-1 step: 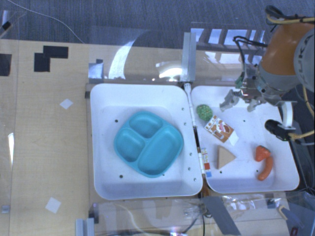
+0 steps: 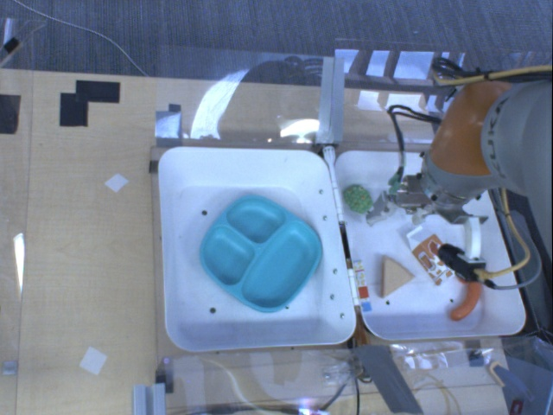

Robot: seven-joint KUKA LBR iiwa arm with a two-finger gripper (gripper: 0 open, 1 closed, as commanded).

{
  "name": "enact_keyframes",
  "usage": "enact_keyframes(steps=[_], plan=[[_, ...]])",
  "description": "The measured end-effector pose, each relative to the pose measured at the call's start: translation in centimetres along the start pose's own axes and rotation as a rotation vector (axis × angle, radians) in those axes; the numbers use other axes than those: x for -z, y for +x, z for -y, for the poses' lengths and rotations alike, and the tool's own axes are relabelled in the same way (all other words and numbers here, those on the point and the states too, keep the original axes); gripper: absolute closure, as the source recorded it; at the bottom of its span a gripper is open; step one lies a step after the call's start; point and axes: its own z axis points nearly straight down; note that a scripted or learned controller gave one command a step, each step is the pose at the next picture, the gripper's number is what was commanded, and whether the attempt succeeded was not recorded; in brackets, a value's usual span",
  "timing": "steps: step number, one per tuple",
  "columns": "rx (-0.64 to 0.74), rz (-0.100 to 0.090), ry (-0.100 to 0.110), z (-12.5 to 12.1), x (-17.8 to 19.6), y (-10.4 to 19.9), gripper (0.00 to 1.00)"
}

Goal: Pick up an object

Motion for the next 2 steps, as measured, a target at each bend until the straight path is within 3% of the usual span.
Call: enact_keyframes(steps=[1, 2], plan=[[0.047, 0.000, 0.004, 8.5, -0.3, 1.0, 0.00], [0.049, 0.000, 0.000, 8.3, 0.8, 1.0, 1.00]])
